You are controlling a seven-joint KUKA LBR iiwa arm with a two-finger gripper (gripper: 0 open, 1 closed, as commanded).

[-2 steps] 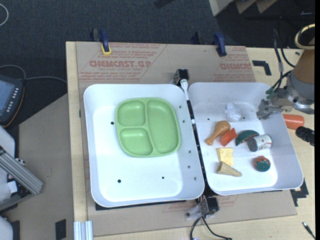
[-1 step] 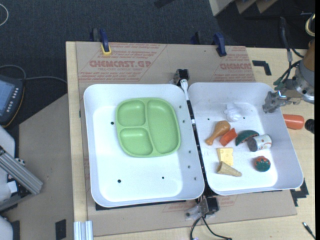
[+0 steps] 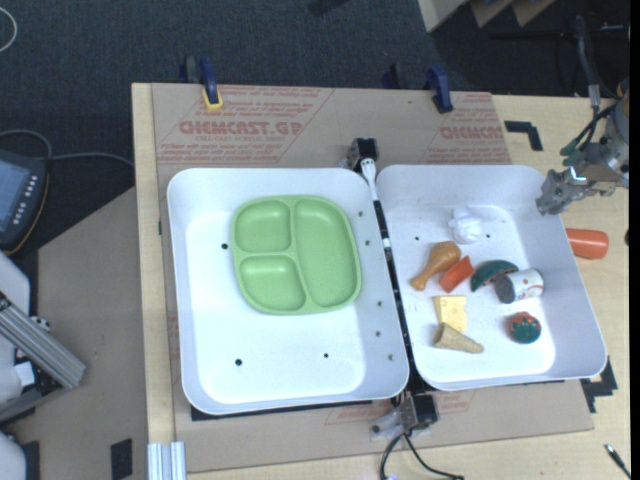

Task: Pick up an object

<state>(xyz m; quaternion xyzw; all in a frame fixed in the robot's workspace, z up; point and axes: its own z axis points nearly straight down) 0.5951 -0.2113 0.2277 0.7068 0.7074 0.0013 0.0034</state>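
Note:
The right bin (image 3: 560,353) holds several small toy foods. A white crumpled piece (image 3: 466,225) lies near its middle back. In front of it sit a tan drumstick (image 3: 434,264), an orange wedge (image 3: 457,274), a dark teal piece (image 3: 492,271) and a white-and-red piece (image 3: 522,285). Nearer the front are a yellow block (image 3: 451,311), a tan cone (image 3: 459,342) and a round green-and-red item (image 3: 523,327). My gripper (image 3: 556,193) hangs over the bin's back right rim, apart from all the toys.
The left bin (image 3: 200,348) holds a green divided plate (image 3: 297,254). An orange cylinder (image 3: 587,242) lies just outside the right bin's right rim. Blue clamps (image 3: 437,88) pin the brown board at the back. A black divider (image 3: 380,238) runs between the bins.

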